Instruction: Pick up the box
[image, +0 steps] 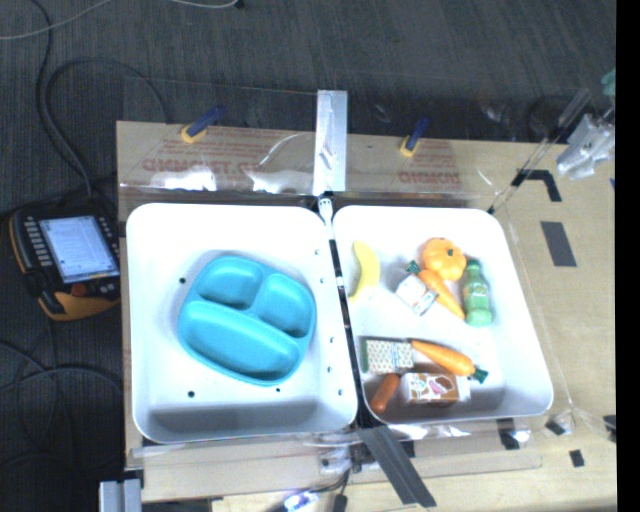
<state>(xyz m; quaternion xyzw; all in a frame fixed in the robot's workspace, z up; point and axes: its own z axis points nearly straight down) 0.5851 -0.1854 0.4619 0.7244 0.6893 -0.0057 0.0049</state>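
Note:
A small brown and red box (430, 388) lies flat near the front wall of the right bin (520, 300). A brown sausage-shaped toy (383, 392) touches its left end, and a carrot (445, 355) lies just behind it. A green-and-white patterned packet (388, 354) sits behind and to the left of the box. A small white carton (413, 292) lies further back, mid-bin.
The right bin also holds a banana (365, 268), an orange (443, 256), a green bottle (477, 293) and a second carrot (447, 296). A blue divided tray (248, 316) lies in the left bin (150, 300). A pale fixture (585, 145) stands at the back right.

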